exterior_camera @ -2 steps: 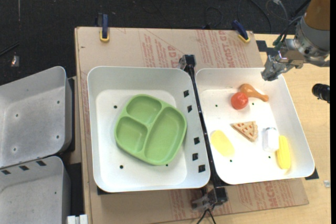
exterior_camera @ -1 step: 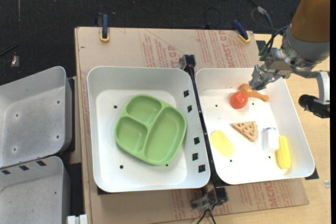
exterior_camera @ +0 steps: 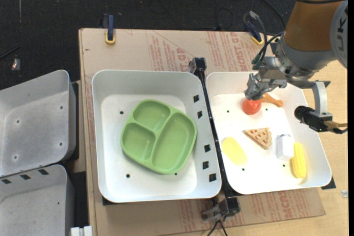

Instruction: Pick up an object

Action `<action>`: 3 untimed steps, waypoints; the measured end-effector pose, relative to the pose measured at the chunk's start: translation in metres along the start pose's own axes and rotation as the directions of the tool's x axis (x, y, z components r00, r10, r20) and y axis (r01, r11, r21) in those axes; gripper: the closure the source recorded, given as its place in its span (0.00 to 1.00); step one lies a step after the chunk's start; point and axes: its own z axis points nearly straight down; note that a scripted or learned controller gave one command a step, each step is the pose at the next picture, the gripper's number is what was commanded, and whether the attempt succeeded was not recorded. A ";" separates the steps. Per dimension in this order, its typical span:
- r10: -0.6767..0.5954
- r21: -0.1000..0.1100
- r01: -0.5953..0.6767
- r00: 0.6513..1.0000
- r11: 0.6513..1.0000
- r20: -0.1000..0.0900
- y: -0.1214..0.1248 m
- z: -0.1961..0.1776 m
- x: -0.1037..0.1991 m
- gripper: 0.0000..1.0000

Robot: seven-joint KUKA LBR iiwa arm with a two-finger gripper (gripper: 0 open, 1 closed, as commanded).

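— Arm [exterior_camera: 318, 8]: rounded orange shell above the wrist, grey metal collar beneath, pale looped cable over the top.

— Tool [exterior_camera: 255, 92]: dark grey, angular, two-fingered. Black cylindrical fitting on a pale curved bracket alongside.

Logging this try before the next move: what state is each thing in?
gripper: low in the right bin, just above the red ball
red ball: on the bin floor
orange piece: lying beside the ball
green divided plate: upright in the left bin, compartments empty
waffle wedge: lying flat
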 end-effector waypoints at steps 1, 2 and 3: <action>0.000 0.001 0.000 1.000 1.000 0.000 -0.008 0.011 0.048 1.00; 0.000 0.002 0.000 1.000 1.000 0.000 -0.033 0.015 0.091 1.00; 0.000 0.003 0.000 1.000 1.000 0.000 -0.062 0.039 0.141 1.00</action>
